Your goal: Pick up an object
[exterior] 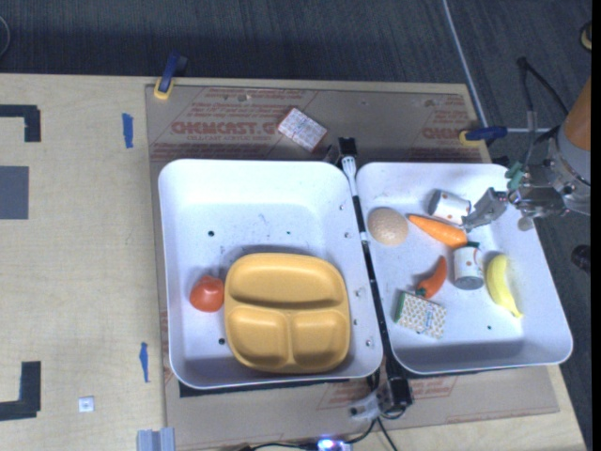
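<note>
Going L to R: you've got the left bin [178, 186] w/ 1 tomato [207, 293] touching 1 yellow divided tray [286, 311]. In the right bin [545, 346] there's 1 tan egg-shaped thing [386, 225], 1 small patterned packet [420, 313], 1 red chili [433, 276], 1 carrot [438, 229], 2 small metal cans, one [449, 203] at the back and one [467, 265] just beside 1 banana [504, 285]. The tool [486, 207] hangs over the right bin's back-right part, coming in from the right; can't tell how far it's open, and nothing visibly in it. Key relation, as you'd judge it: the nearest pickable things lie just left of the tool, the back can and the carrot's thick end. Carrot's long axis runs L-R, tilted slightly down to the right, so its right end sits just below-left of the tool. Banana lies well below it, long axis roughly front-back.
</note>
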Action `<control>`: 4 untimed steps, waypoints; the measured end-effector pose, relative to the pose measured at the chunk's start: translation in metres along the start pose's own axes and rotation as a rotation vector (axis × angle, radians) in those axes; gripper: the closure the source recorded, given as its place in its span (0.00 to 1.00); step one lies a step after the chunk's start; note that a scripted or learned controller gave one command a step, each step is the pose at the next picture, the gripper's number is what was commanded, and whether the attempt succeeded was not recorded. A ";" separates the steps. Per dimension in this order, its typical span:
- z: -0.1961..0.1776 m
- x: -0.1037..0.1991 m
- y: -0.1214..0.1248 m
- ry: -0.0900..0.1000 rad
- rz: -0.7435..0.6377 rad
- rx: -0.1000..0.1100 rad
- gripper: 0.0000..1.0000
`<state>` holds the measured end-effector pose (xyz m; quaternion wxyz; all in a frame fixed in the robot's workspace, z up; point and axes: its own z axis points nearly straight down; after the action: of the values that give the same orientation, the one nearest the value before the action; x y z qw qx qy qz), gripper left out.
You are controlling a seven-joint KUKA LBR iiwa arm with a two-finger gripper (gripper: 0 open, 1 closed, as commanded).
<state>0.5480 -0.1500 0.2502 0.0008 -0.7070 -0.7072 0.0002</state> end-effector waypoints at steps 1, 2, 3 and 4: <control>0.120 0.019 -0.011 -0.002 0.001 -0.002 0.00; 0.164 0.036 -0.049 -0.001 0.000 -0.006 0.00; 0.154 0.036 -0.048 -0.002 0.001 -0.010 1.00; 0.163 0.050 0.043 -0.001 -0.001 -0.007 1.00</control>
<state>0.5903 -0.0994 0.0868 -0.0023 -0.7066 -0.7076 -0.0020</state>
